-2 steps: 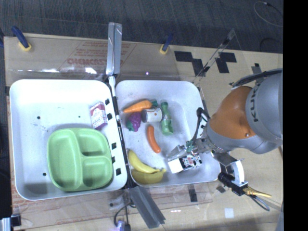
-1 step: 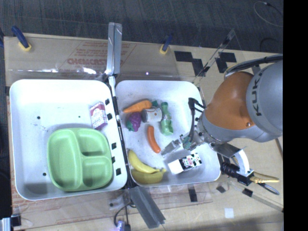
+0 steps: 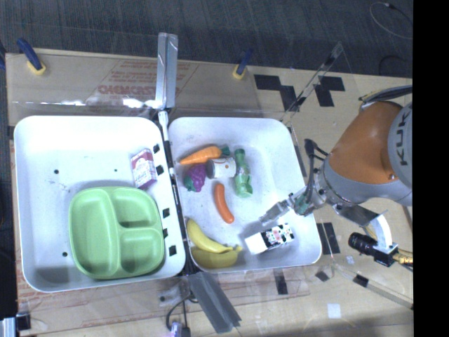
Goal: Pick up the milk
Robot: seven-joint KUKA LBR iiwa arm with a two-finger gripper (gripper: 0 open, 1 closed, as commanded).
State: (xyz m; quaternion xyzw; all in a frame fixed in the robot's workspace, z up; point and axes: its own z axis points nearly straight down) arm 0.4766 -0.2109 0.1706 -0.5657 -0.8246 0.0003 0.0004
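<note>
Reaching in: the grey arm with its orange band (image 3: 361, 146) comes from the right side of the bench and bends down over the right rim of the right-hand shallow white bin (image 3: 291, 142).
Gripper: the two-finger gripper (image 3: 275, 214) sits low inside the right bin near its right wall; whether it is spread or closed cannot be told from this slanted view, and nothing can be seen gripped by it.
Milk: the small white milk carton with black cow patches (image 3: 270, 238) lies on its side on the bin floor, just below the gripper and near the bin's lower right corner; contact between the two cannot be judged.
Near the carton: a yellow banana (image 3: 209, 245) lies just to its left, along the bin's lower edge.
Middle of right bin: an orange-red sausage-shaped piece (image 3: 224, 202), a green bottle-shaped toy (image 3: 242, 175), a small white can (image 3: 223, 167), an orange carrot (image 3: 200, 156) and a purple grape-like piece (image 3: 196, 180) are clustered toward the upper left.
Left bin: the other shallow white bin (image 3: 42, 160) holds a light green divided plastic tray (image 3: 116, 232) and a small red and white carton (image 3: 143, 168) near its right wall.
</note>
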